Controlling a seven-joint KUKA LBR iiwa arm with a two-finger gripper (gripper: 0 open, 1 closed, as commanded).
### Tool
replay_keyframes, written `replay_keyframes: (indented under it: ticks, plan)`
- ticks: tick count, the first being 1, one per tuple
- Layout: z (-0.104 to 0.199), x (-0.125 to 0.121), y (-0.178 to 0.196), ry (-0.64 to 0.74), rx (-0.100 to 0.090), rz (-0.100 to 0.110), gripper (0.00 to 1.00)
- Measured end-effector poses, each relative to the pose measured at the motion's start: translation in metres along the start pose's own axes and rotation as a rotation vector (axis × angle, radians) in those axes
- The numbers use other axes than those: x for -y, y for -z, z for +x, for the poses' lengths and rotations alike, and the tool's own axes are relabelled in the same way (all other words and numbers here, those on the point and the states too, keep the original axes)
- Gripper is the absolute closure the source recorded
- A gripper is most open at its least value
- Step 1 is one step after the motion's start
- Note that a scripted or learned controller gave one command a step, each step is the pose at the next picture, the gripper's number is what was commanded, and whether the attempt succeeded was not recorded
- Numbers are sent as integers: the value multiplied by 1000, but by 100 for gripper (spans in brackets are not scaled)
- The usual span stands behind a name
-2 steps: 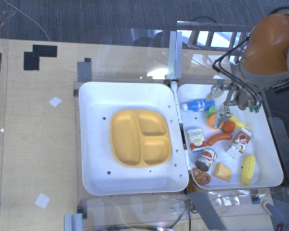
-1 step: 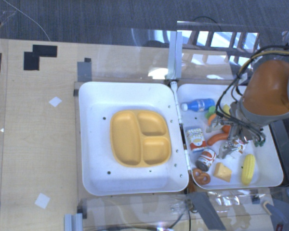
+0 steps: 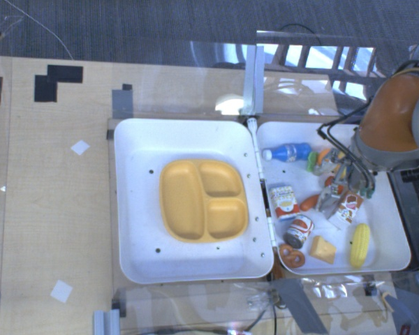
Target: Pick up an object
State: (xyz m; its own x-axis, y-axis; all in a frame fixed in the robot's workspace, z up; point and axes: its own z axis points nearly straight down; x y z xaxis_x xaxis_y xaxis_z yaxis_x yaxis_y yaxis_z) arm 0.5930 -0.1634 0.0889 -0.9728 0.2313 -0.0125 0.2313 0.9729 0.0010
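Note:
The right bin [image 3: 391, 257] holds several toy foods: a blue bottle [image 3: 290, 152] at the back, a white carton [image 3: 283, 201], a can [image 3: 299, 230], a pretzel [image 3: 292, 257], a cheese wedge [image 3: 322, 250], a yellow corn cob [image 3: 360, 244], a red-and-white packet [image 3: 348, 209] and a small red-orange piece [image 3: 310, 203]. My gripper [image 3: 333, 197] hangs low over the middle of this bin, between the small red-orange piece and the packet. Green and orange items [image 3: 318, 159] lie partly behind the wrist.
The left bin [image 3: 136, 187] contains a yellow divided tray [image 3: 204, 199]. A metal post [image 3: 253, 75] stands behind the wall where the two bins meet. The arm's orange band [image 3: 394, 114] looms over the right bin's back right corner.

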Motion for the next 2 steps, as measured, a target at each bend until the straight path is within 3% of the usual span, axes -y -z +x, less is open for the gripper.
replay_keyframes:
  ticks: [1,2]
  plan:
    - [40,-15,74,28,3,0,0]
    - [46,-20,27,-205,3,0,0]
